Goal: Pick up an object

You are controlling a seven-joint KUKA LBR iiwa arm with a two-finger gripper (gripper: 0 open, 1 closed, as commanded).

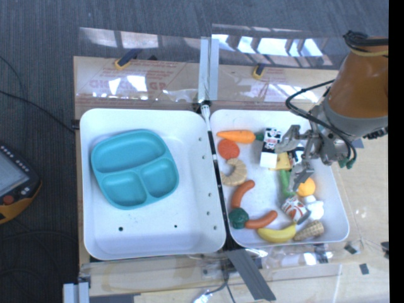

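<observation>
Reaching in from the right, grey arm with orange band point(361, 74) hangs its two-finger gripper point(302, 153) low over right-hand shallow white bin point(338, 216) of toy foods, fingers spread and holding nothing, beside a yellow cheese wedge point(282, 161) and small orange fruit point(305, 187).

Bright, even overhead light; glare streaks the clear panels point(265, 46); slightly soft focus.

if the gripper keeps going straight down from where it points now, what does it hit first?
Probably the green piece or the small orange fruit: the gripper hangs right over them in the right bin. Height above them is unclear from this slanted view.
</observation>
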